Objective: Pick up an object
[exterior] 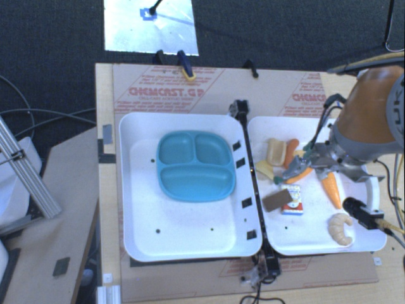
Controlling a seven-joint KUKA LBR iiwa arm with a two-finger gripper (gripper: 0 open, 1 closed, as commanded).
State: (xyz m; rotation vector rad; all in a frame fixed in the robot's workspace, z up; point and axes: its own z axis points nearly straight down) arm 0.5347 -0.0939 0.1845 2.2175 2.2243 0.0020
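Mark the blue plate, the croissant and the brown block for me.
blue plate (195, 167): camera view, central divider ridge.
croissant (342, 228): camera view, middle of its curve.
brown block (276, 200): camera view, top face.

blue divided plate (195, 166), left bin (136, 189)

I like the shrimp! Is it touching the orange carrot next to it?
Apart. The camera view shows bare white bin floor between the shrimp and the carrot above it.
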